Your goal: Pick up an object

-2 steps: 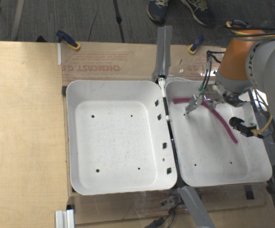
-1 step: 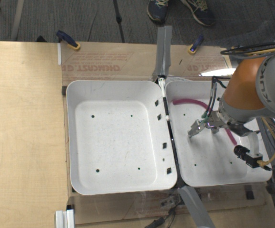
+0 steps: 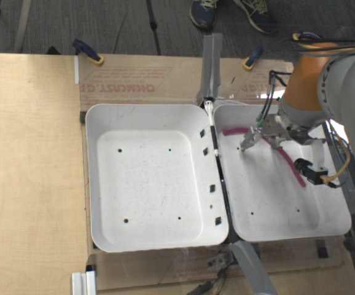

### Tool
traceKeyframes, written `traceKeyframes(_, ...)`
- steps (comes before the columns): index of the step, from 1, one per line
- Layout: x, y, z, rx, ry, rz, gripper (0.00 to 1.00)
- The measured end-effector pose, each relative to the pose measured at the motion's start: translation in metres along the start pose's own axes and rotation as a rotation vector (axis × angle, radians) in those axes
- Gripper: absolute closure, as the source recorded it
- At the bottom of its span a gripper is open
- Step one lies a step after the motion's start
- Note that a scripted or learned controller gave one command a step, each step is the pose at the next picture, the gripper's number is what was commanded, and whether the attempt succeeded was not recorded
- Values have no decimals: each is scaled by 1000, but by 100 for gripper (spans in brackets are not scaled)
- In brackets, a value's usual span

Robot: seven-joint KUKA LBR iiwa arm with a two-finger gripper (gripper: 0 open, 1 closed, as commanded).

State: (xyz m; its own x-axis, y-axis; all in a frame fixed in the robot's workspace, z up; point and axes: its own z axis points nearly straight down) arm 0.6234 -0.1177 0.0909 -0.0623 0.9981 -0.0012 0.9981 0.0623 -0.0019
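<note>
A thin pink object lies in the right bin [image 3: 288, 223]. One end of it [image 3: 233, 131] shows near the bin's back left, and another pink stretch [image 3: 292, 166] runs diagonally toward the bin's middle right. The part between the two is hidden under my gripper [image 3: 251, 141], so I cannot tell whether they are one piece. My gripper hangs low over the back of the right bin, right beside the pink end. The grey arm with its orange band [image 3: 306, 82] reaches in from the right above it.
The left bin [image 3: 147, 177] stands beside the right one, with a grey divider post [image 3: 211, 72] behind their shared edge. Black cables [image 3: 315, 174] hang from the wrist over the right bin. Clamps sit on the cardboard at the back.
</note>
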Motion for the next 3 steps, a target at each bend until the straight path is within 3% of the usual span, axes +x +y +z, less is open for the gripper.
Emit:
traceKeyframes(1,-46,-71,0,-1,0,-137,0)
traceKeyframes(2,14,-15,-1,-2,1,-97,0)
traceKeyframes(3,16,36,-2,-3,-2,-126,0)
